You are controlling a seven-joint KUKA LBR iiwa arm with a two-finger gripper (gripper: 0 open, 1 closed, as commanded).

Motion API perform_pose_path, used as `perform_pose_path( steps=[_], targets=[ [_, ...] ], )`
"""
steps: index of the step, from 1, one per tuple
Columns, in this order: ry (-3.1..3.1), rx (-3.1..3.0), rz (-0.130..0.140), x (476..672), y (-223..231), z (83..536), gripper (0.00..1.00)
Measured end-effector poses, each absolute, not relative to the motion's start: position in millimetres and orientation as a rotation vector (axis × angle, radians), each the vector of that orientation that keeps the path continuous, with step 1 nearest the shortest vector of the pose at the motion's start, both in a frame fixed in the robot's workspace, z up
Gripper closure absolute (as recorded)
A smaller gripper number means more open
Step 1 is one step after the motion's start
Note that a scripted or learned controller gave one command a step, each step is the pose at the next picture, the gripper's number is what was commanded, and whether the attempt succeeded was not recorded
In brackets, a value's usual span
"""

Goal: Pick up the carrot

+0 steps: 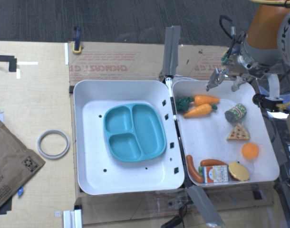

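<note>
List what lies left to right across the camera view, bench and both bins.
Tape ring → teal divided plate → carrots → green can → orange ball.

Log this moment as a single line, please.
phase: approach | gripper: open, above right bin's far edge | carrot: lying in bin, not held
</note>
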State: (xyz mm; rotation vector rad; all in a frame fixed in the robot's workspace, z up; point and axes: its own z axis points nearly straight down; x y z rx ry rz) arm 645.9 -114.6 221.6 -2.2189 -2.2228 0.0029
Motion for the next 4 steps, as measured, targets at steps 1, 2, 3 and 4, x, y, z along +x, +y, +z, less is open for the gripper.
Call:
perform_pose_path(
  steps=[1,2,3,4],
  targets=[
    [-2.363,-2.083,-0.004,659.8,-106,107,0.0],
    [-2.324,-2.114,0.002,630.5,-100,92,0.0],
    [-2.357,-2.077,0.001,591.0,-98,92,0.0],
    [-2.467,-1.943,0.001,535.3,-116,91,0.0]
  ],
)
